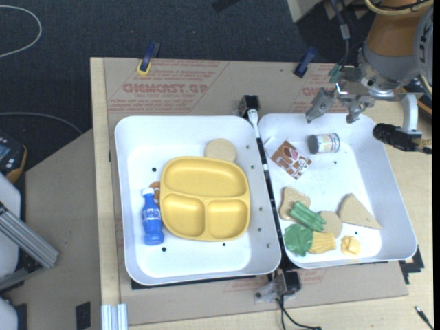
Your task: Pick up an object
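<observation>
A brown board surface (206, 81) printed with faded red lettering sits on dark carpet floor (103, 12). Two clamps, one blue-yellow (146, 59) and one blue (304, 62), grip the surface's far edge. A thin white cable (27, 12) loops on the floor beyond its far-left corner.

Bright even light, soft shadows, slightly grainy

You are looking at a robotics lab bench, not a home kitchen: the two white bins (134, 253) sit on a cardboard sheet (179, 88) held by spring clamps (146, 59), over dark carpet (82, 12) with loose cables (20, 26), and the food is toy plastic (306, 218).
</observation>
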{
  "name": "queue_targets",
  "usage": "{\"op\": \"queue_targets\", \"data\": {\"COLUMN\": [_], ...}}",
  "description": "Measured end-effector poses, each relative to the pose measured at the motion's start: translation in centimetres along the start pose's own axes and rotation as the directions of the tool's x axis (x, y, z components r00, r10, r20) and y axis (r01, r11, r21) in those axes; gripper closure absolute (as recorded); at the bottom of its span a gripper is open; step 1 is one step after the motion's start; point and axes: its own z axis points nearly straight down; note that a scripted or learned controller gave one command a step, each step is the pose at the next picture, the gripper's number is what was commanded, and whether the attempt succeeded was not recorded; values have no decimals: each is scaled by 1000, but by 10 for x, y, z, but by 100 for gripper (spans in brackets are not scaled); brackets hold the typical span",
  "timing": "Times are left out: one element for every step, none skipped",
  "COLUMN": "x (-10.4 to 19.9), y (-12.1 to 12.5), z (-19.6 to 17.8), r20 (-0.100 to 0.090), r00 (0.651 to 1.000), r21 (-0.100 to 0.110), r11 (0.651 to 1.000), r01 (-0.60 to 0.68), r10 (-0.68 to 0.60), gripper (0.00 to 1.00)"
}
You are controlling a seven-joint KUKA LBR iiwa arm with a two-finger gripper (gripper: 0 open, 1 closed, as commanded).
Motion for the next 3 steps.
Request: {"op": "queue_targets", "data": {"x": [0,7,11], "y": [2,4,12], "z": [-9,35,82], "r20": [2,1,1], "r00": [1000,1000,1000], "r21": [-15,-12,-11], "r11": [1000,1000,1000], "r01": [2,3,4], "r10": [-2,-3,-4], "gripper": [0,0,0]}}
